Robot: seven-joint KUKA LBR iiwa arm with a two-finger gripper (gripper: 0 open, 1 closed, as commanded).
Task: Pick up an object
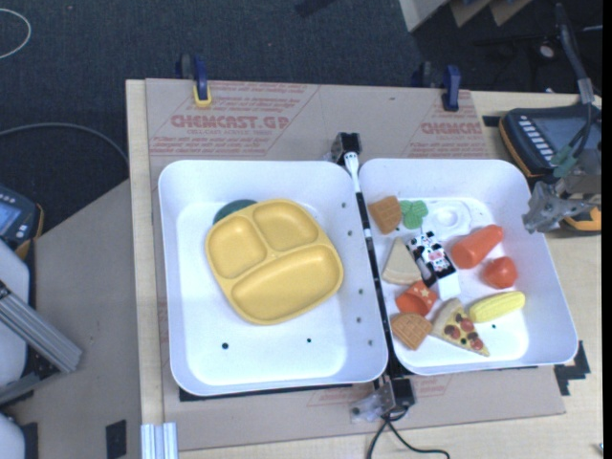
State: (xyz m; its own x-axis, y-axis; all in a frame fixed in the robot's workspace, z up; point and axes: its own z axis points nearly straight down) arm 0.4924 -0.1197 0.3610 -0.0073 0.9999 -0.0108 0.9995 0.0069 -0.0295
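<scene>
The right bin holds several toy foods: an orange carrot, a red tomato, a yellow corn cob, a pizza slice, a black-and-white cow figure, a tan wedge, a brown nugget and a green piece. My gripper hangs at the bin's right rim, just right of the carrot and above the tomato. Nothing shows in its grasp.
In the left bin a yellow divided plate lies on a dark green item. A red piece and a brown cracker lie near the right bin's front left. A black and orange pendant rests at the back right.
</scene>
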